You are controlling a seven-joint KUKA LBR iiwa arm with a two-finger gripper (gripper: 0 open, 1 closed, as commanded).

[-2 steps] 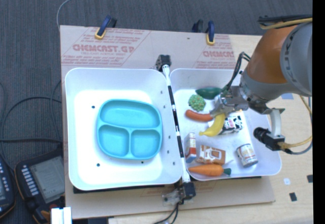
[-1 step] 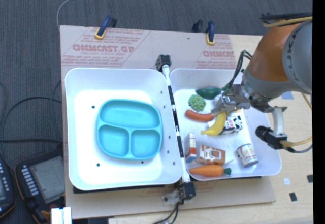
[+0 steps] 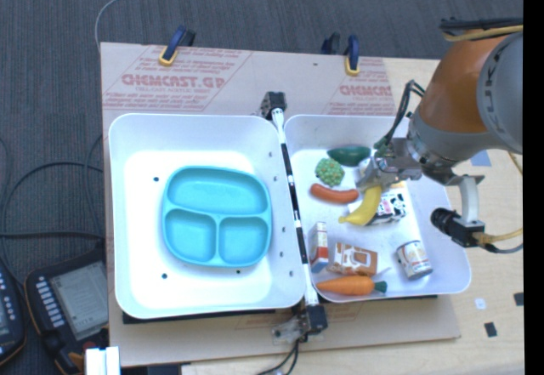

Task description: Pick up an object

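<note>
Banana, centre of the crowded right bin, lies directly under the gripper, whose fingers appear to touch its upper end; their spread cannot be told. Sausage, broccoli and a milk carton press close. Left, a blue divided tray sits mid-bin.

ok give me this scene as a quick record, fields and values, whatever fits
left bin: holds a blue divided tray
right bin: holds the food items
items: banana, sausage, broccoli, green pepper, carrot, can, small carton
arm: gripper low over the right bin, just above the banana
grasp: cannot tell if anything is held
</note>
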